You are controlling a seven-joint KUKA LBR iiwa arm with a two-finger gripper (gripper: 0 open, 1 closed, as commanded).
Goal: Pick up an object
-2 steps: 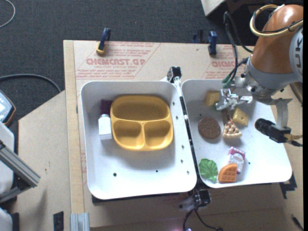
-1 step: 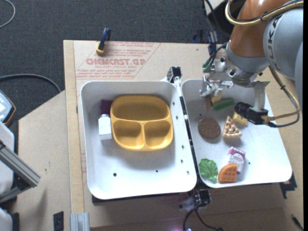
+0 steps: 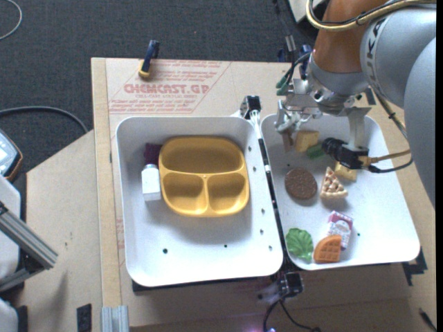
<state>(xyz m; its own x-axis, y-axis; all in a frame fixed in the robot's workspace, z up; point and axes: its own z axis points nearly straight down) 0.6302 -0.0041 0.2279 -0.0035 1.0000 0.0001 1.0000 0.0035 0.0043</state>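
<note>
My gripper (image 3: pixel 288 125) hangs low over the far left corner of the right bin (image 3: pixel 387 213), just left of a pale yellow cheese wedge (image 3: pixel 306 140). Whether it touches the wedge is unclear. A small green piece (image 3: pixel 315 151) lies beside the wedge. Nearer the middle of the bin are a round brown cookie (image 3: pixel 301 184) and a pie slice (image 3: pixel 333 185). A yellow piece (image 3: pixel 345 172) sits behind the slice. At the near side lie a green leaf (image 3: pixel 300 243), an orange waffle (image 3: pixel 328 250) and a pink-white wrapper (image 3: pixel 341 226).
The left bin (image 3: pixel 131 206) holds a yellow divided plate (image 3: pixel 204 175), a white bottle (image 3: pixel 151 182) and a dark purple item (image 3: pixel 152 151) at its left. The bins' shared rims (image 3: pixel 266 178) run just left of the gripper. The arm covers the right bin's far side.
</note>
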